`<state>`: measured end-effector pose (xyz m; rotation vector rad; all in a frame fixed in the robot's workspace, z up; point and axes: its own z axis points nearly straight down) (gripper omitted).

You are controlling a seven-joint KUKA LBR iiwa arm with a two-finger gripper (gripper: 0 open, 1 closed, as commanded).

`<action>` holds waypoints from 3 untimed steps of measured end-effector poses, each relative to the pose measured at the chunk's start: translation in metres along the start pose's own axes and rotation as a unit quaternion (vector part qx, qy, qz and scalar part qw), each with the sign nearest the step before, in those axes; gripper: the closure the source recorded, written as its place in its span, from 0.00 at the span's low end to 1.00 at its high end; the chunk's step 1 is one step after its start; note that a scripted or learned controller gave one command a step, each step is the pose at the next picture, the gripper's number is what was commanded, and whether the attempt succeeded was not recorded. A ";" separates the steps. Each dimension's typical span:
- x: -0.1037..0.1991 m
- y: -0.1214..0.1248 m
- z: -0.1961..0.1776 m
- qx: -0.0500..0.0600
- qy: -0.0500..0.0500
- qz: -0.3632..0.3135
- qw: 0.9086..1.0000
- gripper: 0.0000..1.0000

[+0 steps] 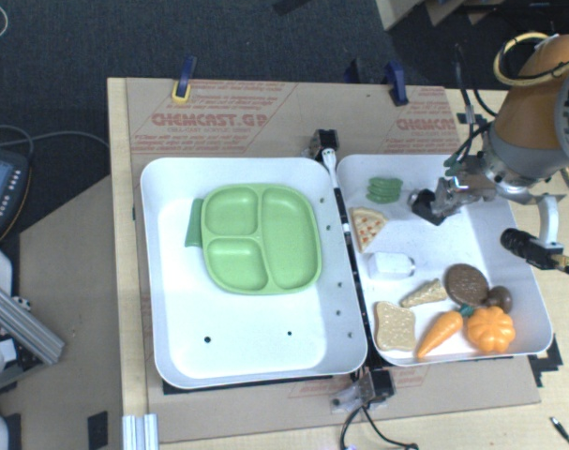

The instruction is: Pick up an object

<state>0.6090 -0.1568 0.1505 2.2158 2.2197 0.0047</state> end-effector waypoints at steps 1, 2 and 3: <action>0.009 0.006 -0.050 -0.001 0.000 0.000 1.000 1.00; 0.009 0.008 -0.076 0.000 0.000 0.000 1.000 1.00; 0.062 0.020 -0.086 0.001 0.001 -0.002 1.000 1.00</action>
